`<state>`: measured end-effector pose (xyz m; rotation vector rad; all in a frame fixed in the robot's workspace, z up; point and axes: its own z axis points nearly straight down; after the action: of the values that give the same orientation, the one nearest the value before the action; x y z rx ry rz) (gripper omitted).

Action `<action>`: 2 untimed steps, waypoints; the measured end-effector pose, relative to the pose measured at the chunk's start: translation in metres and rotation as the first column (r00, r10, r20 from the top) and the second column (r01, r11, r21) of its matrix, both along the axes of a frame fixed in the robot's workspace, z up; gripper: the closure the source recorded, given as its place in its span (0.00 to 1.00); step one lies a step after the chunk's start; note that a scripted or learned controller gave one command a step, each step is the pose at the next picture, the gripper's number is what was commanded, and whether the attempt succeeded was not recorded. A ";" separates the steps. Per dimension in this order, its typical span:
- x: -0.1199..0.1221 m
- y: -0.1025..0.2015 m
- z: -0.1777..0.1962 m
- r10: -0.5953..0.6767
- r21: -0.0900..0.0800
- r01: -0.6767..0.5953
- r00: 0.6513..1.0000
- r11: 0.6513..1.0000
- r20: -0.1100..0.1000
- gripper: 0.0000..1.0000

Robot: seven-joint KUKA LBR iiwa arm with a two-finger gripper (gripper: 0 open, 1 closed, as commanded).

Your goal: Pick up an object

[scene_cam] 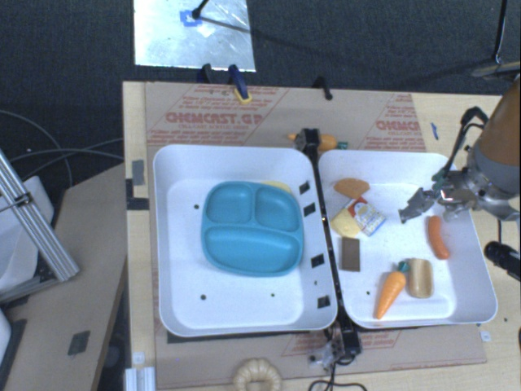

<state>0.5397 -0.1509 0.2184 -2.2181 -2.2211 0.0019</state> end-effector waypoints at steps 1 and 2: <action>-0.003 0.005 -0.062 0.000 0.000 0.000 1.000 1.000 0.000 0.00; 0.005 -0.001 -0.111 -0.001 0.000 0.001 1.000 1.000 0.001 0.00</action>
<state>0.5448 -0.1520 0.1078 -2.2200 -2.2209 0.0008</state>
